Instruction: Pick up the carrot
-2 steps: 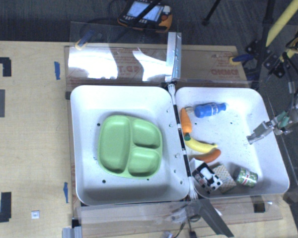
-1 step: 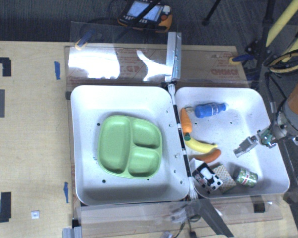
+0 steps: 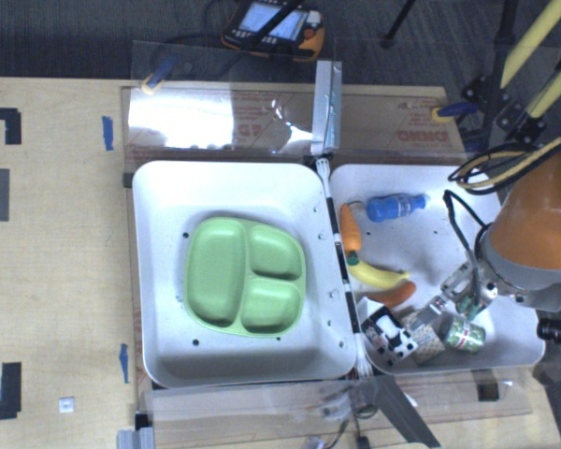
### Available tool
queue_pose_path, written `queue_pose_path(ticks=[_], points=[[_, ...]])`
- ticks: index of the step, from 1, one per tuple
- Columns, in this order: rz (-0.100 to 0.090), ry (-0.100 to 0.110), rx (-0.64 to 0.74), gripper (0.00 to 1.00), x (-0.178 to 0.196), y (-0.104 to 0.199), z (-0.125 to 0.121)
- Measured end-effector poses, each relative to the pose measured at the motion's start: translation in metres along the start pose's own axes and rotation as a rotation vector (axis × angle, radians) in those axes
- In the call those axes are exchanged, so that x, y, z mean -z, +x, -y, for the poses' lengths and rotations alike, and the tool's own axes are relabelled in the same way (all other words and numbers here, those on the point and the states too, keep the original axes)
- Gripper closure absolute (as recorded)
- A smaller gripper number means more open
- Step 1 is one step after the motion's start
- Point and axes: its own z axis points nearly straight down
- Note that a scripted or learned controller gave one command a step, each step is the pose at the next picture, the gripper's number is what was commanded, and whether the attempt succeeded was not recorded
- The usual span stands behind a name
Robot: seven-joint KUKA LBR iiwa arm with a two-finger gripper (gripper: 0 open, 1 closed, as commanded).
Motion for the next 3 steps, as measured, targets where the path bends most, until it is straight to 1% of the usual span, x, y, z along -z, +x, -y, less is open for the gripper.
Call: queue_pose_path(ticks=[1,2,3], points=[[0.023,-0.004,0.013,0.00,-0.010,0.008,-0.012],[0.023,-0.010,0.012,1.00,-0.001,0.009,-0.015],[-0.001,0.001,-0.111,1.00,0.065,0.023,-0.080]])
